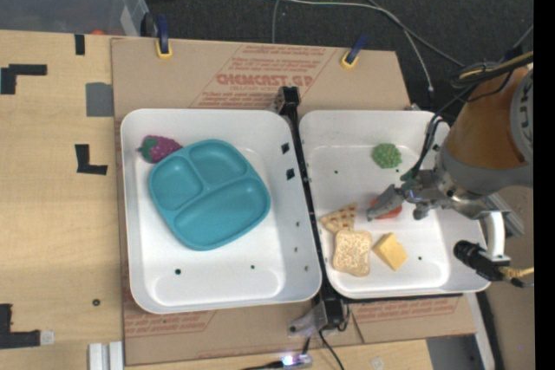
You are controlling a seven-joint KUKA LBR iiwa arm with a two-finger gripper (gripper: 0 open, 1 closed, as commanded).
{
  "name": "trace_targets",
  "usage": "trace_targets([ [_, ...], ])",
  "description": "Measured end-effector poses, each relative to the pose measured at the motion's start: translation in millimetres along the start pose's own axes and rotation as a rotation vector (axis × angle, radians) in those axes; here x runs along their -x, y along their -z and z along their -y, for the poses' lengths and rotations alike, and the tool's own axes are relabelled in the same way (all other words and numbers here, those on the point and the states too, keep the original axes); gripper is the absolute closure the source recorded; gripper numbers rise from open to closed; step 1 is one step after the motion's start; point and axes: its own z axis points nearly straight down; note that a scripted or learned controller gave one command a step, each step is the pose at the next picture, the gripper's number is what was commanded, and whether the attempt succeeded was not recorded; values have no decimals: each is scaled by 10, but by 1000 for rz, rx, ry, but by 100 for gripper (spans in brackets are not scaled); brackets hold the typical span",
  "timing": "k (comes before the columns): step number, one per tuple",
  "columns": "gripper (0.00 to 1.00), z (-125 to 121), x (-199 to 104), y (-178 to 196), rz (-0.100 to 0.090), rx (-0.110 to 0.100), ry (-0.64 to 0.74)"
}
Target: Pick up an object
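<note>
Left bin (139, 273) holds a teal plate (208, 193); right bin (434, 277) holds cheese (391, 253), bread (352, 253) and the gripper (388, 204) (finger state unclear)

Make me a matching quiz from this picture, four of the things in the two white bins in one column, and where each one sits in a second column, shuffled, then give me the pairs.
Things:
1. teal divided plate
2. purple grape bunch
3. green broccoli piece
4. yellow cheese block

Places:
A. far part of the right bin, apart from the other food
B. middle of the left bin
C. near part of the right bin, beside the slice of bread
D. far left corner of the left bin, at the plate's edge

Pairs: 1-B, 2-D, 3-A, 4-C
</note>
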Motion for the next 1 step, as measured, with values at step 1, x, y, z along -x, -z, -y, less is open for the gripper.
trace_targets([
  [1,0,9,14,-638,1,2,0],
])
